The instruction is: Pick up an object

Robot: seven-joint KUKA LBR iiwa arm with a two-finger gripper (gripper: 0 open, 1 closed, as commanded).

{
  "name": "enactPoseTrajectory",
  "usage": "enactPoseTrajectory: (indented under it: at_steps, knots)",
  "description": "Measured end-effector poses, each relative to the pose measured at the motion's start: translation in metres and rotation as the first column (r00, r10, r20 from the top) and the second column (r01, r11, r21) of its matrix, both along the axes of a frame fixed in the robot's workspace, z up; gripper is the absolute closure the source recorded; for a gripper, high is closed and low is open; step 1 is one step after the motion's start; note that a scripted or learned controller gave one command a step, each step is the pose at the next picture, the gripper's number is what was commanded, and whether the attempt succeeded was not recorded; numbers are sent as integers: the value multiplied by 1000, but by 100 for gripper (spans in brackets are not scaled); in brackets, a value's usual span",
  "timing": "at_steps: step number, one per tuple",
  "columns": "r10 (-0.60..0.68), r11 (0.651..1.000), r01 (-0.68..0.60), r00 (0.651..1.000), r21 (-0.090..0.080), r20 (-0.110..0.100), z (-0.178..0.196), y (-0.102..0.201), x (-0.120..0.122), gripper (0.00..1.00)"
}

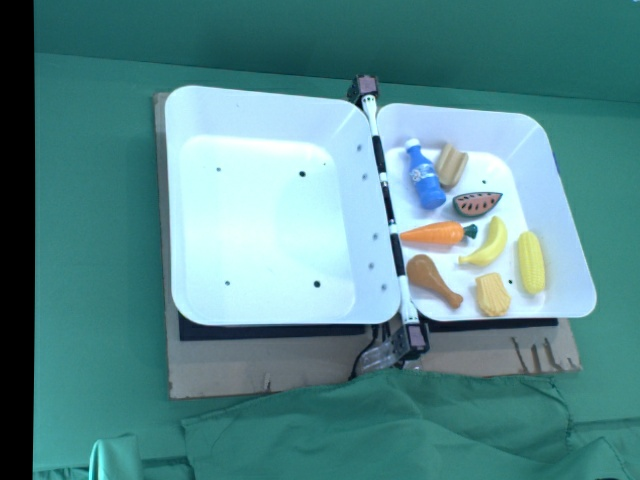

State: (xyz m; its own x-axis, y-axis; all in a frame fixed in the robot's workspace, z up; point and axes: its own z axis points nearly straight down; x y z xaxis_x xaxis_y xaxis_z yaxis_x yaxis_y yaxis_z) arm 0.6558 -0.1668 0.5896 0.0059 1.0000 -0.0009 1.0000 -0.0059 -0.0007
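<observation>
- Toys to pick from all lie in one white bin (pixel 562 200), and none is lifted yet, so I think the job is at its very start: choose one and reach for it.
- Carrot (pixel 436 234) looks like a fair choice. It lies flat on its side near the middle of that bin, its pointed end toward the black-and-white bar (pixel 381 193) that runs between the two bins.
- Just above the carrot stands out a blue bottle (pixel 424 173), lying down, with a tan bun (pixel 451 165) close beside it.
- On the side of the carrot's green top are a watermelon slice (pixel 477 204) and a banana (pixel 485 245). The banana is very near the carrot's top.
- Farther out from the carrot, past the banana, lies a yellow corn cob (pixel 531 261).
- Below the carrot are a brown chicken leg (pixel 434 278) and a small yellow-orange toy (pixel 491 295); I cannot tell what that one is.
- Across the bar from the carrot sits the other white bin (pixel 176 218).
- Next move, I think: come down over the carrot's thick middle and close across its narrow width, clear of the banana.
- Arm pose: I cannot tell.
- How wide the end effector is open, and whether it has hold of anything, I cannot tell.
- Under both bins is brown cardboard (pixel 250 373) on the green desk (pixel 100 218).
</observation>
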Motion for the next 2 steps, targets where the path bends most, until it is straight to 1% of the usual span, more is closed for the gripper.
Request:
enactPoseTrajectory:
  at_steps: [1,2]
  knots:
    - [5,1000,-5,1000,-6,17,46,20,44,0]
    - [5,1000,-5,1000,-1,3,34,47,43,0]
